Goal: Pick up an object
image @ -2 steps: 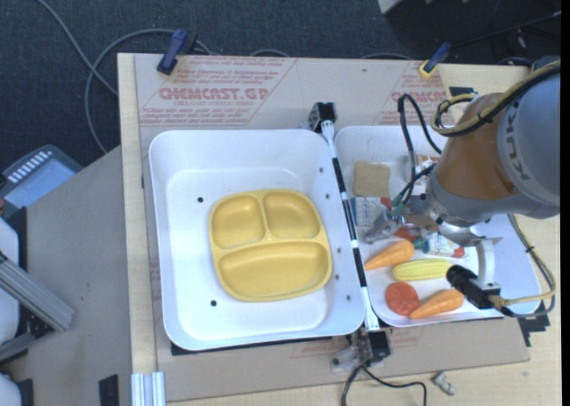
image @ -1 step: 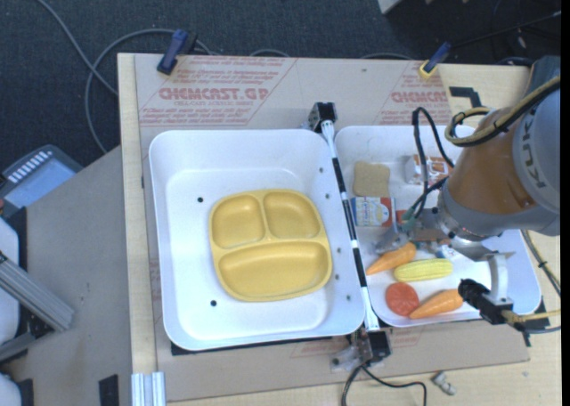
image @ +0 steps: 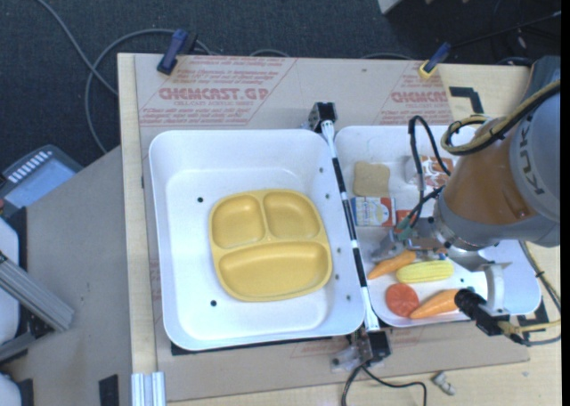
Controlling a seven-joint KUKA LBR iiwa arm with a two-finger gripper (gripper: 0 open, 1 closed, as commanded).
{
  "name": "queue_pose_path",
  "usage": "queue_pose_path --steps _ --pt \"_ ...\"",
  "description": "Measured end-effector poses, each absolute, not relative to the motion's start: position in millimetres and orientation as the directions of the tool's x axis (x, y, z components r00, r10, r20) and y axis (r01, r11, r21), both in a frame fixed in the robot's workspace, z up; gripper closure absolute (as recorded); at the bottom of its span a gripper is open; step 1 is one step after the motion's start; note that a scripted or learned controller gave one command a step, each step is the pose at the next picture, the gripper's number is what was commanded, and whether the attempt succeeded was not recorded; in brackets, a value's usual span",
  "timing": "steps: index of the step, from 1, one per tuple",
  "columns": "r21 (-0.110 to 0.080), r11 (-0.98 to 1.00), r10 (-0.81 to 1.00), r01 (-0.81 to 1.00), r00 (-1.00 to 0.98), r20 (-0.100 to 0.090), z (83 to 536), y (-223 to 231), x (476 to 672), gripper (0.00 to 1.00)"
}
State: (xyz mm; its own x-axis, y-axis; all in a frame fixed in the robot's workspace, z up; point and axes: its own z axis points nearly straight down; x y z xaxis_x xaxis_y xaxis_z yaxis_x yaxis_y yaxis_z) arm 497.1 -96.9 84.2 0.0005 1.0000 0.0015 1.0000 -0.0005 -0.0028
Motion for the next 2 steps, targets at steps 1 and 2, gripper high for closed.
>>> queue_pose_path --steps 1,2 --pt "-0.003 -0.001 1.0 1.0 0.001 0.001 84 -94 478.4 0.0" --pt "0.002 0.0 1.0 1.0 0.0 -0.001 85 -130 554.0 0.0"
